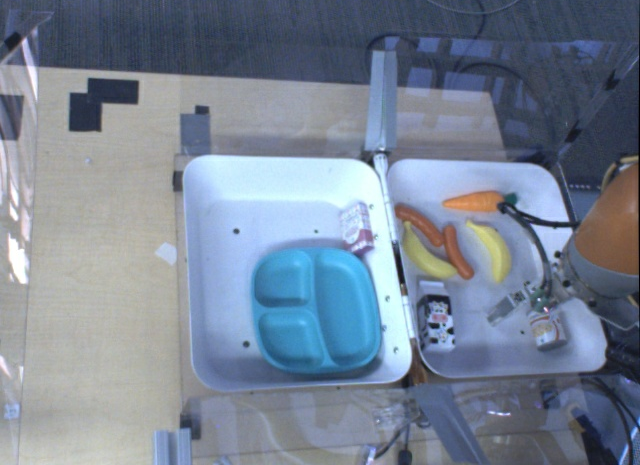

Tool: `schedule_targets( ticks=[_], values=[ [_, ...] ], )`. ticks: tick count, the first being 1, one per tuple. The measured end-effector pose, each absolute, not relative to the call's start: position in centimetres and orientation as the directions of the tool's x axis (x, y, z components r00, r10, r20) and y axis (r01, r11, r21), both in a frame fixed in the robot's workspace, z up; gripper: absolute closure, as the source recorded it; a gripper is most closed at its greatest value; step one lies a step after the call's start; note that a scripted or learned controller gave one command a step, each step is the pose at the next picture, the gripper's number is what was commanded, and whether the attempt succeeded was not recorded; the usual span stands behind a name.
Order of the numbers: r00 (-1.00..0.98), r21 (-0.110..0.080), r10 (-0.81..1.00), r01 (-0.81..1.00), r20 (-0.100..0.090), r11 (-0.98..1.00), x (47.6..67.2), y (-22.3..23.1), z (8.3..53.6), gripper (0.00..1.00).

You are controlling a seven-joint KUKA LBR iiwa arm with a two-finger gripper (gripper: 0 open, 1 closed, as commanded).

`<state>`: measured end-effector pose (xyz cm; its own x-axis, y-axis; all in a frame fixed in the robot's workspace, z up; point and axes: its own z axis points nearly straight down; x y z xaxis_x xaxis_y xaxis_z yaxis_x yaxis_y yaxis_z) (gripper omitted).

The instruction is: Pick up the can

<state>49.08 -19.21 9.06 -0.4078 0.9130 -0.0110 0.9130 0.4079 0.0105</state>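
The can (356, 226) is small, white with pink and red print. It lies in the left bin (215, 253) against the right wall, just above the blue plate. My gripper (526, 319) is low in the right bin (560, 193), near its front right corner and far to the right of the can. Its fingers (504, 309) stand spread apart, open, with only bare bin floor between them. The orange band of the arm (612, 228) shows at the right edge.
A blue divided plate (316, 308) fills the front of the left bin. The right bin holds a carrot (473, 202), two bananas (490, 249), two sausages (422, 225) and a small black-and-white carton (434, 321). A raised divider (393, 253) separates the bins.
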Motion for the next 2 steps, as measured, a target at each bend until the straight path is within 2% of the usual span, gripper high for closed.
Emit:
schedule_targets(
  ticks=[1, 2],
  values=[
    [-0.357, 0.011, 0.934, 0.934, -0.004, 0.357, 49.15, -20.39, 8.94, 0.00],
    [-0.088, 0.009, 0.996, 0.996, 0.000, 0.088, 49.05, -20.43, 8.88, 0.00]
  ],
)
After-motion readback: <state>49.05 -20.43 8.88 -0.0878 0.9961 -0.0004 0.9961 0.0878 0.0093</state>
